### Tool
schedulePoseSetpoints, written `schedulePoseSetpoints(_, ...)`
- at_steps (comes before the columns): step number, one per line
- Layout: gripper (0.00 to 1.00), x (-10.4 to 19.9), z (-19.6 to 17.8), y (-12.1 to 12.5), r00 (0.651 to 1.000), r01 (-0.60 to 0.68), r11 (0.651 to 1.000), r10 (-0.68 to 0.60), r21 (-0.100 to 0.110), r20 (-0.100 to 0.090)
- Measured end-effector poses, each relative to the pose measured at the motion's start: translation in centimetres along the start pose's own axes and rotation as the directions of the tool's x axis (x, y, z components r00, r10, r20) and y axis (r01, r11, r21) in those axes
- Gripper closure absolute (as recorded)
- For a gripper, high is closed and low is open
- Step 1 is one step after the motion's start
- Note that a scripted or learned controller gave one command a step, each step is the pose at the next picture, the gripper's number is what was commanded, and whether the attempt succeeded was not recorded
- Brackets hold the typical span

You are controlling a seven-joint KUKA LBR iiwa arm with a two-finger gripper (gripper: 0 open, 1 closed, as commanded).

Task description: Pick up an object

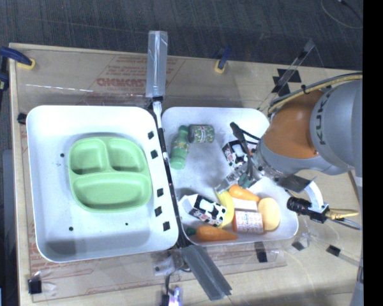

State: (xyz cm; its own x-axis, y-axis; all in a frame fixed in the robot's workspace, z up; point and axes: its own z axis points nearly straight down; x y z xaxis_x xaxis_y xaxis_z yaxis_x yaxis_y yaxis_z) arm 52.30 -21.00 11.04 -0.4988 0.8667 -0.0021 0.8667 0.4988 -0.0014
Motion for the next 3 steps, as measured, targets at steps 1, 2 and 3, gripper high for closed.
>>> schedulePoseSetpoints(1, 1.00, -1.8, -12.2, 6.5, 0.974, -0.226, 0.974, 0.226, 0.001, -0.002)
schedulePoseSetpoints(2, 1.00, -0.6, -8.9, 0.8, 0.995, -0.098, 0.995, 0.098, 0.002, -0.004)
schedulePoseSetpoints(3, 1.00, 1.8, -12.5, 8.2, 0.981, -0.195, 0.981, 0.195, 0.002, -0.004)
